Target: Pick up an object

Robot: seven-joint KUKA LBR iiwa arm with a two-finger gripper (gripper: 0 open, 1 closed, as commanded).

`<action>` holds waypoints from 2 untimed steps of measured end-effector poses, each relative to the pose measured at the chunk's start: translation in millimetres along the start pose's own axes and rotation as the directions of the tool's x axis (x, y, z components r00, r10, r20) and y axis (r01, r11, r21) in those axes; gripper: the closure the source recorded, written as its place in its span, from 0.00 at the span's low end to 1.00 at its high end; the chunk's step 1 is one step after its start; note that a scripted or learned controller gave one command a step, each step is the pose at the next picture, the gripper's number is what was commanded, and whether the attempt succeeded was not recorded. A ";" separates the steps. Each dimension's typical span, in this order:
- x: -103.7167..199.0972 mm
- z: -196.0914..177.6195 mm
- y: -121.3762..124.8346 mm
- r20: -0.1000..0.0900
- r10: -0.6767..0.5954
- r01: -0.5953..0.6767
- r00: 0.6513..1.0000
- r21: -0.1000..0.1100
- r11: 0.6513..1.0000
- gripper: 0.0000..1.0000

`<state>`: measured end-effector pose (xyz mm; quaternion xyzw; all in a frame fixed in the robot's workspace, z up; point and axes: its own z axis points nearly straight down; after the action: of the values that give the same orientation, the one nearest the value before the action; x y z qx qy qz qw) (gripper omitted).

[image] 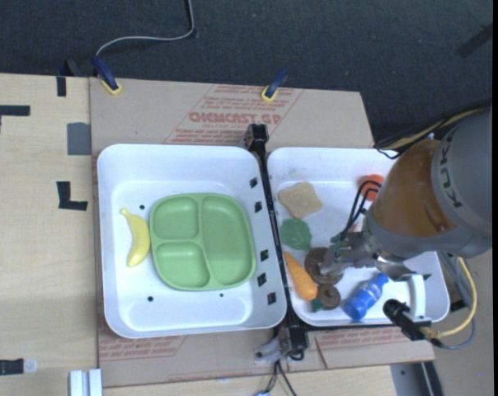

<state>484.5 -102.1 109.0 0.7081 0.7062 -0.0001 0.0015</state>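
My gripper (325,264) hangs low in the right bin (340,165), among the toys at its near side. Around it lie an orange carrot (300,277), a green leafy piece (296,234), a brown round piece (326,296) and a blue bottle (364,298). A tan bread slice (300,200) rests farther back, and a small orange object (372,182) sits at the bin's far right. The arm's grey and orange body (430,196) covers the bin's right part.
The left bin (117,304) holds a green divided plate (203,241) and a yellow banana (137,238) to its left. A black divider (265,221) runs between the bins. Both bins rest on cardboard (232,114) on the wooden bench.
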 end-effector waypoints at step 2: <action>-77.9 -18.3 30.1 -0.001 -0.002 0.002 1.000 0.003 1.000 0.00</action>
<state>514.3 -180.1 127.5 0.7074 0.7068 -0.0007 0.0000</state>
